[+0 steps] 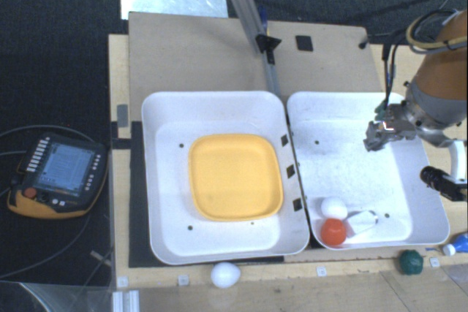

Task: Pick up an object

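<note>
White plastic makes up both shallow bins on the bench [183,47]. The left bin [164,157] carries a square yellow plate [235,175] lying flat in its middle. The right bin [351,157] has its candidates crowded into the near left corner: a white ball [334,207], a red-orange ball [334,231] just in front of it and seemingly touching, and a pale, whitish object [363,221] just beside them whose shape is too washed out to name.

The claw [382,129] hangs over the far right part of that bin, well apart from the cluster, with bare bin floor below it. How far it is open I cannot tell; its tip is a dark blur, and nothing is visible in its grip.

The risks come from that corner. Balls roll, so a descent slightly off centre would likely nudge one away instead of trapping it. Being packed together and close to the bin wall, they leave little room for the claw, which could strike the rim or close on two things and hold neither. Closing where it hangs now would catch only air.

A white egg-shaped object [225,275] and a dark green ball [410,261] lie on the bench outside the bins, and a pendant controller [57,175] lies off to the left.
</note>
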Available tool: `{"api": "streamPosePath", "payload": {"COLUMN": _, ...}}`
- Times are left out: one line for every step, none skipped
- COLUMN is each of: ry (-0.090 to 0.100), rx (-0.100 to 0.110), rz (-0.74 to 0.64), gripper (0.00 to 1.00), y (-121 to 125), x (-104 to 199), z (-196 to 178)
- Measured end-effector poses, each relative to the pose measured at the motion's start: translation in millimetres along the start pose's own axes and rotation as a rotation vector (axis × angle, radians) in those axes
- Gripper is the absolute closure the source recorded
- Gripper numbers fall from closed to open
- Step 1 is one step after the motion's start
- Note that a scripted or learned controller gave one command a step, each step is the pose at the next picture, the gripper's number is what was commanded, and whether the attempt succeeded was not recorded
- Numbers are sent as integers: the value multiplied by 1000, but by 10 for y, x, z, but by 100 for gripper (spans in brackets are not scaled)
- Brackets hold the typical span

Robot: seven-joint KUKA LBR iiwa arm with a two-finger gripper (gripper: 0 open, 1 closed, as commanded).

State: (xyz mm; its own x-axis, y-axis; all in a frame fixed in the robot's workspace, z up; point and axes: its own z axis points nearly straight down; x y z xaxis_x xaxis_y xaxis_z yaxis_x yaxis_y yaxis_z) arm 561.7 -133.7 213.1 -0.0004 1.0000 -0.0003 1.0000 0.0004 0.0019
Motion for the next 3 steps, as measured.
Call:
{"api": "streamPosePath", "payload": {"ry": 1, "rx": 1, "rz": -3, "gripper": 100, "y": 127, "x": 427, "z": 19}}
{"api": "streamPosePath", "payload": {"ry": 2, "rx": 0, "rz": -5, "gripper": 100, "y": 216, "x": 948, "z": -128}}
{"api": "streamPosePath", "payload": {"ry": 2, "rx": 2, "rz": -4, "gripper": 100, "y": 246, "x": 1495, "z": -80}}
